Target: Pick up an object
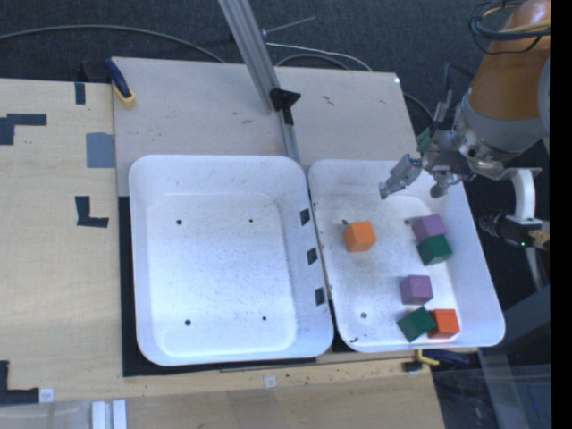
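Two bins sit side by side on the bench [206, 105], the left bin [214, 172] touching the right bin [474, 266] along their inner walls. Six blocks lie in the right bin. One block [359, 236] sits alone near its middle-left. Toward the right wall, a pair of blocks [433, 239] touch, one just in front of the other. Nearer the front lies a single block [416, 288], and before it two blocks [429, 323] rest side by side at the front rim. The pincer [416, 179] hangs over the right bin's rear part, behind the blocks.
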Robot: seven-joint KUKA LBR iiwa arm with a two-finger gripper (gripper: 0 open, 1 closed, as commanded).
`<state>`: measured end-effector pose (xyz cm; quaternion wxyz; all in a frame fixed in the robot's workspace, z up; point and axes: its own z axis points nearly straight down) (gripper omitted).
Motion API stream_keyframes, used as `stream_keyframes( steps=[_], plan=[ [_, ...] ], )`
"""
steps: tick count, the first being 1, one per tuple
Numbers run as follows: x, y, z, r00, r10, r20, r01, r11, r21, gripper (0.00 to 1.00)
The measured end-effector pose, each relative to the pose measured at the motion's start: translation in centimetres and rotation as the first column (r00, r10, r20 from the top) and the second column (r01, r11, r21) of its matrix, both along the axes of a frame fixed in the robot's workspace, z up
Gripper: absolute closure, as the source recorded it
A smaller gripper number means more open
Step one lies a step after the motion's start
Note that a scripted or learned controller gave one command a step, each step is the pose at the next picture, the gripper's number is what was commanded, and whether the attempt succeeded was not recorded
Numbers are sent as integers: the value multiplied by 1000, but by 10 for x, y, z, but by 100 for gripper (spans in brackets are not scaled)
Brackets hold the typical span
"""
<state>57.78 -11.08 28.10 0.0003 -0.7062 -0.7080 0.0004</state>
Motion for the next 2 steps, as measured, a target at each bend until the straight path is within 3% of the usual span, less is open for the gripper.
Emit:
stream_keyframes(
  steps=[1, 2],
  plan=[
    [30, 13, -170, 1000, 0, -8, 0, 1000, 1, 0],
    [31, 12, -156, 1000, 1, -2, -1, 1000, 0, 100]
  ],
)
